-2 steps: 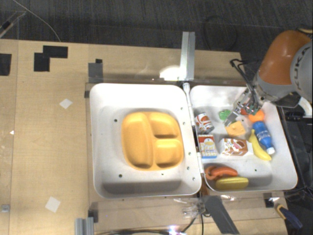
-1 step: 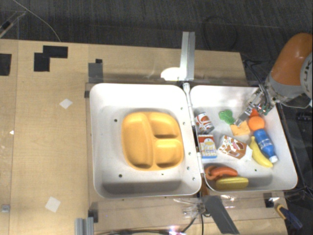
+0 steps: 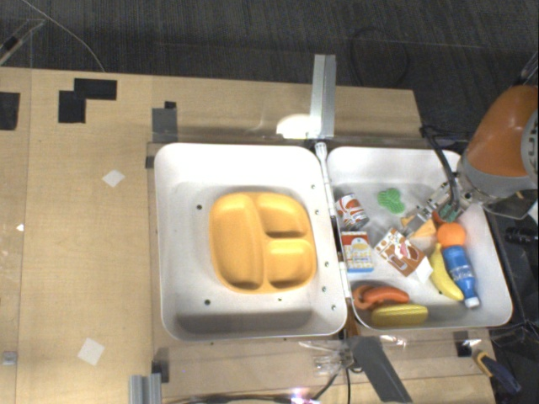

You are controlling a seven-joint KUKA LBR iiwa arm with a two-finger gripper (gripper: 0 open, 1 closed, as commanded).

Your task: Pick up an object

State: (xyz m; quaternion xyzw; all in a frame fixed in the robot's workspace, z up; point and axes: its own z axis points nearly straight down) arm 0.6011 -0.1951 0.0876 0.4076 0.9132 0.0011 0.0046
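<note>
Left of the divider between the two bins, the left bin (image 3: 168, 225) carries a yellow sectioned tray (image 3: 259, 241), well apart from the arm. Just right of the divider, in the right bin (image 3: 497, 310), stand a small can (image 3: 351, 211) and a white carton (image 3: 358, 252), with an orange carrot-like piece (image 3: 381, 294) and a yellow oblong piece (image 3: 399, 314) below them. Further right of the divider come a green lump (image 3: 390, 199) and a brown-and-white packet (image 3: 400, 252), then a banana (image 3: 442, 277) and a blue bottle (image 3: 461, 273) with an orange cap, both with their long axes running roughly up and down the view.

The end effector (image 3: 436, 207) hangs low over the middle of that bin, reaching in slantwise from the far right. A pale orange wedge (image 3: 424, 228) lies touching or just under its tip, on the side toward the divider and slightly nearer the camera; I judge this the likeliest target. Whether the fingers are spread or pressed together cannot be told, nor whether anything sits between them. The bottle cap is just beside the tip on the far side from the divider, so a crooked descent could nudge it.
</note>
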